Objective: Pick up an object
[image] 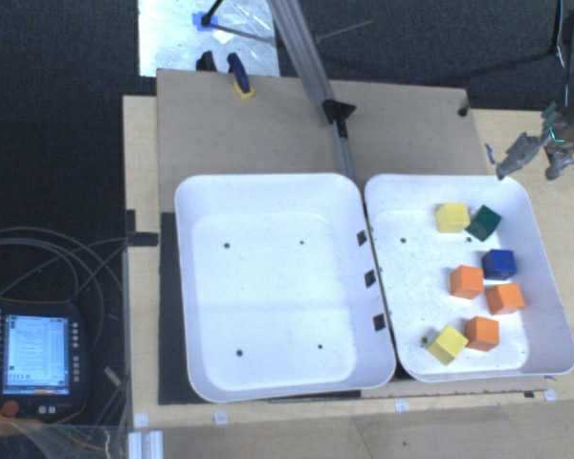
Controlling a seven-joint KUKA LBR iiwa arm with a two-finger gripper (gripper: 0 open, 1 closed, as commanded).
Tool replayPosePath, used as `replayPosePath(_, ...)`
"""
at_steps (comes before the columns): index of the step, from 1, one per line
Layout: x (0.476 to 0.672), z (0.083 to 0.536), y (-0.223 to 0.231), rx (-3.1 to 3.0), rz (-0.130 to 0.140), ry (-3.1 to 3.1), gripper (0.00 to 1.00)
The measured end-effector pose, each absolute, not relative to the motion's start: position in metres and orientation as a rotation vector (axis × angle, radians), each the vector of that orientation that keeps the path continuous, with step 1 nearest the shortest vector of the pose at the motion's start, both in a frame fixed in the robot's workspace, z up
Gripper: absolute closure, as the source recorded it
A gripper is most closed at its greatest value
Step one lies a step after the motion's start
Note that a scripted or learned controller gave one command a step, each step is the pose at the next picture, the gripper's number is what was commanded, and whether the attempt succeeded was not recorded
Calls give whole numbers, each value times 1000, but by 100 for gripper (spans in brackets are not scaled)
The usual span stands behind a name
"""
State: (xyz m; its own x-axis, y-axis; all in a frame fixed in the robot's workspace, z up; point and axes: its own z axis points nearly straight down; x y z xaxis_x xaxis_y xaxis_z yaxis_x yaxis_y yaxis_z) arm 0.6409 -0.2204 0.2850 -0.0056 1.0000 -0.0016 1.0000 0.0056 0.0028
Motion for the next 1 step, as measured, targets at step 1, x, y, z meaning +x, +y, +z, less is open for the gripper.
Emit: replayPosePath(1,641,285,-221,2214,0,2225,0)
